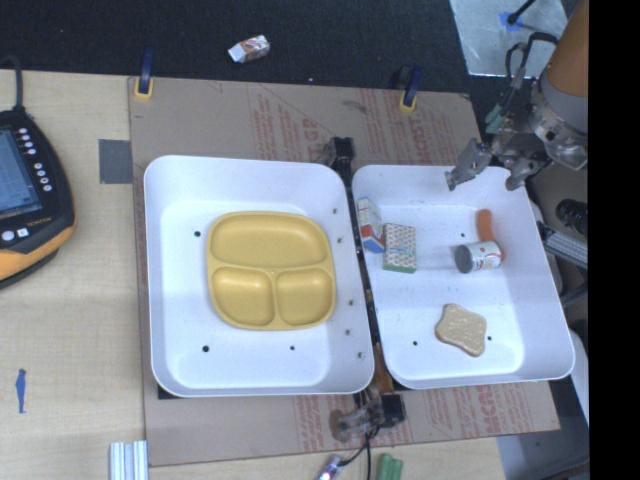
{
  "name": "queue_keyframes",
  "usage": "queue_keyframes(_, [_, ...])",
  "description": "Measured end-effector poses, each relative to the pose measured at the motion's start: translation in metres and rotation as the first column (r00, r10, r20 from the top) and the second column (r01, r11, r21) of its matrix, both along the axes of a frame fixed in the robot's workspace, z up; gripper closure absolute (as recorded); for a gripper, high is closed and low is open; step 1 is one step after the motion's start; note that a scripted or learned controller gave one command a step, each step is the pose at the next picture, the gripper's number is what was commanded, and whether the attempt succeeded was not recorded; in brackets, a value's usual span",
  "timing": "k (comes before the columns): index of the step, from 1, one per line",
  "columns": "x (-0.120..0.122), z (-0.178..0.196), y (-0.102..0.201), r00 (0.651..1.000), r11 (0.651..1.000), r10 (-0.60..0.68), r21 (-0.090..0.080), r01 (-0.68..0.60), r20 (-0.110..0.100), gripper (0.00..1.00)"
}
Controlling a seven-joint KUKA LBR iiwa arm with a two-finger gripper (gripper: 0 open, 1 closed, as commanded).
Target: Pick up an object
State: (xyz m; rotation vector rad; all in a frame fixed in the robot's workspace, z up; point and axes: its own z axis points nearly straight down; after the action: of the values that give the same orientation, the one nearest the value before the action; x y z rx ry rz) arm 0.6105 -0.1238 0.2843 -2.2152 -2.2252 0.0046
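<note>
My gripper (493,171) hangs over the far edge of the right bin (540,368), fingers spread open with nothing between them. Below it in that bin lie a small orange piece (484,221) and a little can on its side (478,257). Further left are a patterned green box (400,247) and a small red-and-white carton (369,225) against the bin's left wall. A slice of toast (461,329) lies near the bin's front.
The left bin (175,358) holds a yellow divided plate (270,269). A handheld pendant (25,193) lies at the bench's left edge. A wrapped scrap (249,49) lies on the dark floor beyond. Clamps (407,86) pin the cardboard's far edge.
</note>
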Motion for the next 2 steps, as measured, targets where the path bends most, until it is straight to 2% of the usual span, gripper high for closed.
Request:
queue_keyframes(1, [-0.027, -0.141, -0.074, 1.0, 1.0, -0.001, -0.001, 0.001, -0.004, 0.0])
queue_keyframes(2, [-0.012, -0.19, -0.072, 1.0, 1.0, 0.005, 0.001, -0.005, 0.005, 0.0])
